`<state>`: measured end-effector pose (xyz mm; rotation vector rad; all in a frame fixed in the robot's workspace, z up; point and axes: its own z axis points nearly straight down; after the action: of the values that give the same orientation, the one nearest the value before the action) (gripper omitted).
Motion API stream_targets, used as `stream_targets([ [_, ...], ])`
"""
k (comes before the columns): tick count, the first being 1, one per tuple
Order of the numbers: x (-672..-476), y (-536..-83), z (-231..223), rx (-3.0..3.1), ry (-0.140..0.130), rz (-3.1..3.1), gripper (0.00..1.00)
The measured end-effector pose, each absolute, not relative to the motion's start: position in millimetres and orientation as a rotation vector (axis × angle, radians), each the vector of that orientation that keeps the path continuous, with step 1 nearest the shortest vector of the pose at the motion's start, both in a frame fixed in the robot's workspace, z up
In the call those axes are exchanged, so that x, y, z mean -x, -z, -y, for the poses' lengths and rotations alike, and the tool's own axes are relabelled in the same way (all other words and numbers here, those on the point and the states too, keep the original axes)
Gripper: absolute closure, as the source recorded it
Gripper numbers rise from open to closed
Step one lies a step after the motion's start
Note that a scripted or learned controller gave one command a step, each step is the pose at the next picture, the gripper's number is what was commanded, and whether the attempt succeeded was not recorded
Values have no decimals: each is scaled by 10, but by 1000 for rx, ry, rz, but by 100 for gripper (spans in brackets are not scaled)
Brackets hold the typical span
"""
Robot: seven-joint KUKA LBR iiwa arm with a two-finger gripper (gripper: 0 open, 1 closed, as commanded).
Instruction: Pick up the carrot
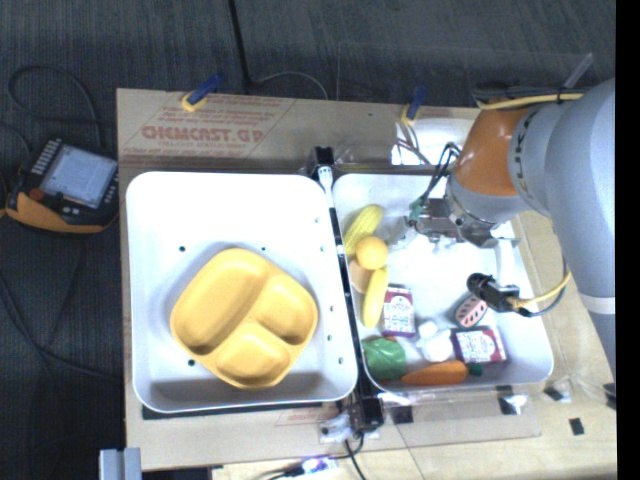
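Observation:
The carrot is orange and lies lengthwise against the front wall of the right bin, between a green vegetable and a red-and-white carton. My gripper hangs over the back of the same bin, below the orange band of the arm. It is well behind the carrot and apart from it, with several items in between.
The right bin also holds a corn cob, a lemon, a banana, a second carton and a dark pink-faced object. A yellow divided plate lies in the left bin. A handheld pendant lies at far left.

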<state>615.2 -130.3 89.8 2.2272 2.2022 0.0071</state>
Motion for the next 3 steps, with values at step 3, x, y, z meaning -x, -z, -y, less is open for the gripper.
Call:
stream_targets([
  [3,-6053,-946,1488,-2263,1,-2178,0],
])
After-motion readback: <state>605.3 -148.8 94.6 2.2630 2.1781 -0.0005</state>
